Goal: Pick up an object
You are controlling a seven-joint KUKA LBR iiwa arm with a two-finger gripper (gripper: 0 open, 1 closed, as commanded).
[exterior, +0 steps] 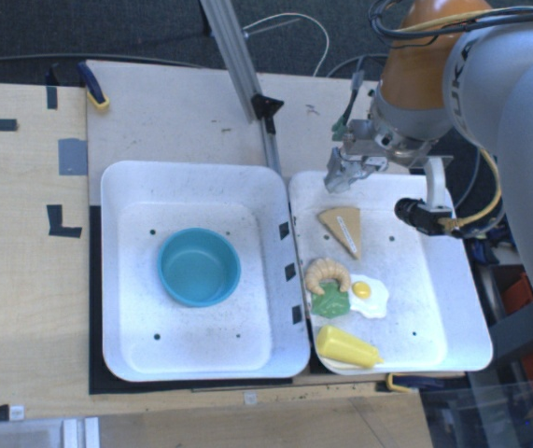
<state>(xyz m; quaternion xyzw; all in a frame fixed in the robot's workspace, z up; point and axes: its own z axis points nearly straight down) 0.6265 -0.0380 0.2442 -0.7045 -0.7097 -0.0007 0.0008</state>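
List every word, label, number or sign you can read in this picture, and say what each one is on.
None can be read.
Bench: dark tape pieces, plain shapes, no lettering.
Arm: grey shell and orange band, no legible marking.
Claw: no readable label.
Blue bowl, cheese wedge, croissant, fried egg, green piece, yellow piece: no print.
White bins: small dark specks, not text.

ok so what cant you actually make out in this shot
- Gripper: in the camera view, too small and blurred to tell how its fingers stand, or whether it touches the right bin.
- Green toy: partly covered by the croissant; its kind is unclear.
- Arm: cut off by the right edge.
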